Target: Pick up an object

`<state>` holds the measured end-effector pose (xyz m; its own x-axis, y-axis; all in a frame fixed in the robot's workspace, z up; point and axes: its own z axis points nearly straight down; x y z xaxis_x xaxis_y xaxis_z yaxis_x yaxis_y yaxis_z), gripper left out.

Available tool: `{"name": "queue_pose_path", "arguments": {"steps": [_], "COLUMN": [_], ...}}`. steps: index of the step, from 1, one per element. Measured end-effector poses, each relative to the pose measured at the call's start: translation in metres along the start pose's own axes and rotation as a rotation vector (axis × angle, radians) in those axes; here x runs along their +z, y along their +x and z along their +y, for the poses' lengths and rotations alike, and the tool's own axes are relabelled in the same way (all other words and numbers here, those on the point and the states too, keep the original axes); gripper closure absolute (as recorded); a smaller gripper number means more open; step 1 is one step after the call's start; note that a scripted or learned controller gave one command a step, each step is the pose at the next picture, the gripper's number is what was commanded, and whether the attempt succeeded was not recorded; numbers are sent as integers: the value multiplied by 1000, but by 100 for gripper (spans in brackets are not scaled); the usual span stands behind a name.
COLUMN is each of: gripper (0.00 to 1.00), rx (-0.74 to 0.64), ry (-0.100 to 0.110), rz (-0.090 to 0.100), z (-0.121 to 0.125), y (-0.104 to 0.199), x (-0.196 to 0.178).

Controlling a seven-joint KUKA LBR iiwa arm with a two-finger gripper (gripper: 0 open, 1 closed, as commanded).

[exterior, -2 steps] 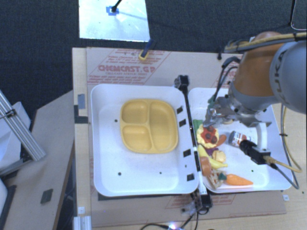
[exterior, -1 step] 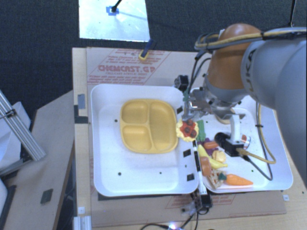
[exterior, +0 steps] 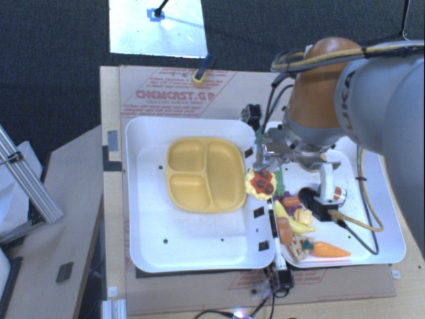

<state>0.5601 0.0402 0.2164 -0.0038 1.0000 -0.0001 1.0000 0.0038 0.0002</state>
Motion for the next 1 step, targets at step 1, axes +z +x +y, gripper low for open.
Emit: {"name": "queue_pose_path", "arguments": {"steps": [1], "gripper": [100], "rx": [-2], "ry": [-2], "rz": [1], "z": [5], "y": [11], "x": [-13]}}
